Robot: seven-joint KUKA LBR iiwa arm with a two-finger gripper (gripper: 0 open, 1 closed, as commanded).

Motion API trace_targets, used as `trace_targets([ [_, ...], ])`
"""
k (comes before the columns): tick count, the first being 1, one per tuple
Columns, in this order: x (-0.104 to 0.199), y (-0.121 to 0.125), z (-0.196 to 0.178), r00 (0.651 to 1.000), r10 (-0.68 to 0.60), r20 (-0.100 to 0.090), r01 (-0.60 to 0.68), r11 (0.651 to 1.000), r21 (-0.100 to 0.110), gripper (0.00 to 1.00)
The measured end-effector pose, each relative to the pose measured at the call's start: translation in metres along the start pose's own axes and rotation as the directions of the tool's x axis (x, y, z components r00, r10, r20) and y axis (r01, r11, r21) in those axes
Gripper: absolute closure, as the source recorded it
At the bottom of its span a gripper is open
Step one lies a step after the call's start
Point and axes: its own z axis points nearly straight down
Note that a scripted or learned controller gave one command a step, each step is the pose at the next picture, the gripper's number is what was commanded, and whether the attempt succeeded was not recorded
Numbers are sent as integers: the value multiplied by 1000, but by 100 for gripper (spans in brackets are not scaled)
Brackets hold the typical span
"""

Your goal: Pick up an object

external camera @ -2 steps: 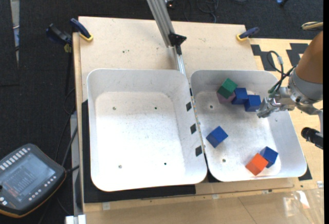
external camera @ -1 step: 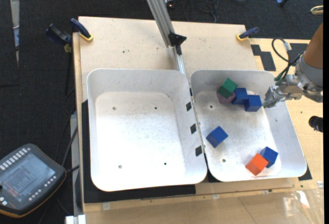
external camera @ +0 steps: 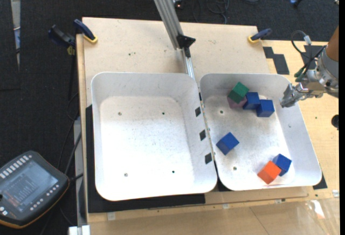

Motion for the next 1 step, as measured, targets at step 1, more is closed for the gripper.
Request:
trace_targets([
  [1, 47, -9, 6, 1000, -3, -4, 3, 1000, 6, 100],
])
